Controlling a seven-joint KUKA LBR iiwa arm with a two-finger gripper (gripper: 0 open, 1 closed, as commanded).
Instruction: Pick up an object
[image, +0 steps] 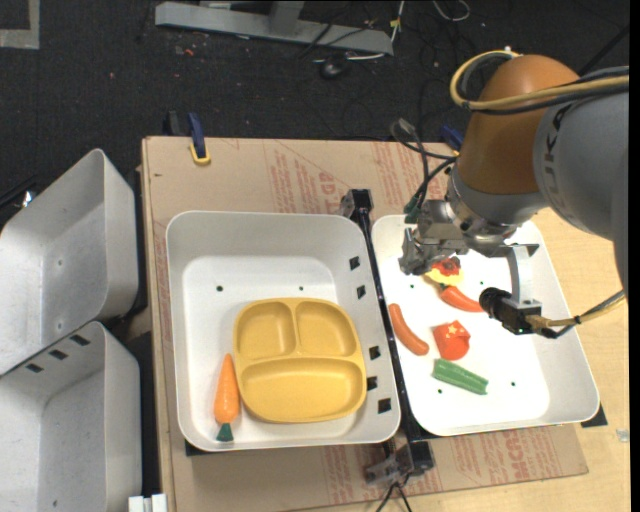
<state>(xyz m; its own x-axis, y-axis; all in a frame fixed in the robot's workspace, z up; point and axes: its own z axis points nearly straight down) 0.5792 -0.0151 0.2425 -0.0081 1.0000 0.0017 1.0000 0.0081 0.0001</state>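
Note:
My gripper (422, 262) hangs low over the back left part of the right bin (570, 400). Its tip is just left of a small red and yellow piece (446, 267) and an orange-red pepper (460, 298). A sausage (407, 328) lies in front of it near the bin's left wall. A red tomato-like piece (452, 340) and a green pod (460, 377) lie further forward. I see nothing held between the fingers.
The left bin (200, 260) holds a yellow divided tray (298, 360) and a carrot (227, 392) beside it. A black cable end (505, 308) hangs from the arm over the right bin. White containers (60, 300) stand off the bench at the left.

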